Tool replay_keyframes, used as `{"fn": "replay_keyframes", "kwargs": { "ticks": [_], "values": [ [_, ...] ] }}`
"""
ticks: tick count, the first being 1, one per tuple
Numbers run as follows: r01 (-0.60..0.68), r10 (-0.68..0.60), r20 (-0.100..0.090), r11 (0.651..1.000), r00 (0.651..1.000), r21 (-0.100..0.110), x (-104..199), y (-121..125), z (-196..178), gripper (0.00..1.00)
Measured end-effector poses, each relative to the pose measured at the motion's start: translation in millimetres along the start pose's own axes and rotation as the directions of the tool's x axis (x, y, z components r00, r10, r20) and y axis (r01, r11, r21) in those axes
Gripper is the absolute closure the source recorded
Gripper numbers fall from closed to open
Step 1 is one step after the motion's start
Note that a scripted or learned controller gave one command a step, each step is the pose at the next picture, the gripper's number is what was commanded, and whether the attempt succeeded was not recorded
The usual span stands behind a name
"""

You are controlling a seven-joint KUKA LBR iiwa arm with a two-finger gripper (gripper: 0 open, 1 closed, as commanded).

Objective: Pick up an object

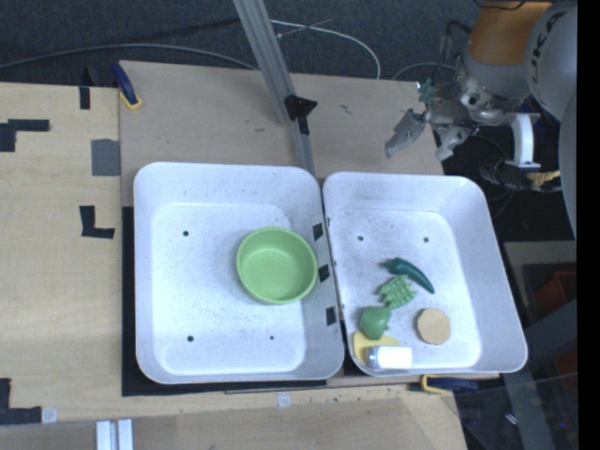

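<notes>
Two white bins [150, 251] are sitting side by side. One green bowl [276, 265] is lying in the left bin, and about five small objects [403, 303] are lying in the right.

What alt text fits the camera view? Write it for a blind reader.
A gripper hangs above the bench beyond two white bins. The left bin holds a green bowl; the right bin holds small toys, among them a tan disc.

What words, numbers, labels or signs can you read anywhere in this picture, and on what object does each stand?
None can be read.
The small white item in the right bin shows no legible print.
The green bowl is plain.
</notes>
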State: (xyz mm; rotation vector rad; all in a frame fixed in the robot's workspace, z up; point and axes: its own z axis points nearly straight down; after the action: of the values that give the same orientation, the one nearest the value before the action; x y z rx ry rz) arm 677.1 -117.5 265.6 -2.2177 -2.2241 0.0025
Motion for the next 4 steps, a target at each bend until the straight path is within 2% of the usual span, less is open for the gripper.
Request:
{"fn": "replay_keyframes", "kwargs": {
  "ticks": [1,3,4],
  "values": [
    [0.000,0.000,0.000,1.000,1.000,0.000,-0.2,0.0,0.0,0.00],
    [-0.002,0.002,0.001,1.000,1.000,0.004,-16.0,0.9,98.9,0.00],
    [-0.002,0.002,0.001,1.000,1.000,0.009,-15.6,1.3,161.2,0.00]
  ]
}}
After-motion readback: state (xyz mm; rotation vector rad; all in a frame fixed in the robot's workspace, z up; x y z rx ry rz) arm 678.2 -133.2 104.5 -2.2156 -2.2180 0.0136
